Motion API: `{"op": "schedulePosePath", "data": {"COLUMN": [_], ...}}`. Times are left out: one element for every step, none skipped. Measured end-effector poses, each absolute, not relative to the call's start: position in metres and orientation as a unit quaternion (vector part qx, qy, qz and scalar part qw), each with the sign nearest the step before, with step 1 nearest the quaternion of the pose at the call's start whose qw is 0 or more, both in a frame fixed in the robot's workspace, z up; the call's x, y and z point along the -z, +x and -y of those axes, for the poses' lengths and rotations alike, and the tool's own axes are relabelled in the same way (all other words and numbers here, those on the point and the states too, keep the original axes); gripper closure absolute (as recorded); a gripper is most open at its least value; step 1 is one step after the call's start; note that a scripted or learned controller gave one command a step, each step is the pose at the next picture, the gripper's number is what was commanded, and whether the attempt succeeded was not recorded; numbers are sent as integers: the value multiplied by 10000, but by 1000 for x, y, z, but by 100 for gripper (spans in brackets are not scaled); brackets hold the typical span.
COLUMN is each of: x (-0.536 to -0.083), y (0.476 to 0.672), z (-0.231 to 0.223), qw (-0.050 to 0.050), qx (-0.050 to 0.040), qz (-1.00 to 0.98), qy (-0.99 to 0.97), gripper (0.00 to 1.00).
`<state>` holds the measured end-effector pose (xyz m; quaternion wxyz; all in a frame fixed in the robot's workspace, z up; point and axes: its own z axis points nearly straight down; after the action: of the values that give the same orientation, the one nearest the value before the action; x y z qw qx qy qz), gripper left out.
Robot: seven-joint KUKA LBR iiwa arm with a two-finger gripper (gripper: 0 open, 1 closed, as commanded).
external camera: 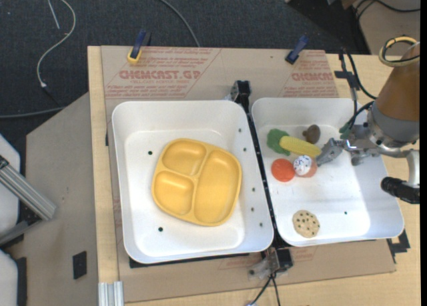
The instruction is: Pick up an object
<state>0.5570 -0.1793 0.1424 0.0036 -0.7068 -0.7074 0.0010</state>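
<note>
Starting from the left, a yellow divided plate (197, 181) is seen alone in the left bin (127, 131), well apart from the arm; nothing there is at risk unless the reach is carried across the bins' shared wall.

In the right bin (380, 221) the candidate objects are crowded at about ten o'clock of its floor. A green and yellow corn cob (292, 143) lies uppermost, a brown lump (311, 133) sits at its one o'clock, and an orange ball (283, 170) is pressed against a small white speckled ball (303, 165) just below it. A cookie (306, 223) lies by itself at six o'clock of the cluster.

The gripper (328, 152) is placed at three o'clock of the speckled ball, just beside it and the corn's end. How far it is parted cannot be told from this slant, and nothing can be seen held by it; contact with the ball cannot be confirmed either.

Trouble is judged most likely from the crowding: a round ball could be nudged and rolled aside rather than caught, or the corn could be pinched together with it and slip. The flat cookie could prove hard to lift off the floor.
</note>
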Motion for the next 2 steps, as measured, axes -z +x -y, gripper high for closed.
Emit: {"op": "schedulePosePath", "data": {"x": [-90,-104], "y": [557,558], "z": [179,179], "qw": [24,4], "qx": [-7,7], "qz": [7073,7073], "qy": [-7070,-7070], "gripper": [0,100]}}
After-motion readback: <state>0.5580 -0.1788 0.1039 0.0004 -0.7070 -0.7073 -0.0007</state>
